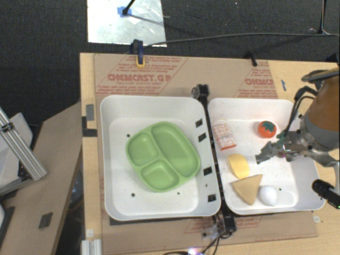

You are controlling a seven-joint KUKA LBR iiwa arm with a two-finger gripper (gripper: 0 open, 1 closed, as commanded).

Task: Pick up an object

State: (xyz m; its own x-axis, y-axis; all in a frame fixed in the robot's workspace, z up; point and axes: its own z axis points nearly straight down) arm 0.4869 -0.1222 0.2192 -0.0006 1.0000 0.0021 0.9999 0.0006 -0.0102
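One pincer (pixel 264 156) hangs low over the right bin (pixel 249 106), dark fingers pointing left toward the middle of that bin. Can't tell how far apart the fingers are; nothing visible between them. Arm (pixel 324 116) comes in from the right edge, grey with an orange-brown section above the wrist, cables looping over it.

Just left of the pincer tip, a yellow block (pixel 239 166) lies on the bin floor, close but apart from the tip. Below that, a tan wedge (pixel 246 188) touches or nearly touches the yellow block's lower edge. A white egg (pixel 269 195) sits right against the wedge's right side, near the bin's front wall. Up and slightly right of the pincer, a red tomato (pixel 267 129) with a green top sits near the back of the bin, apart from everything else. A small packet (pixel 223 135) with red print lies near the bin's left wall, above the yellow block.

Left bin (pixel 114 158) sits beside the right one, walls touching along a dark divider strip with clips. In it a green divided plate (pixel 162 155), three compartments, lying flat and turned at an angle, about centre.

Both bins rest on a brown cardboard sheet (pixel 159 73) with red print, on the desk (pixel 85 89). A silvery sheet (pixel 125 15) lies on the dark floor beyond, clamped at its near edge.
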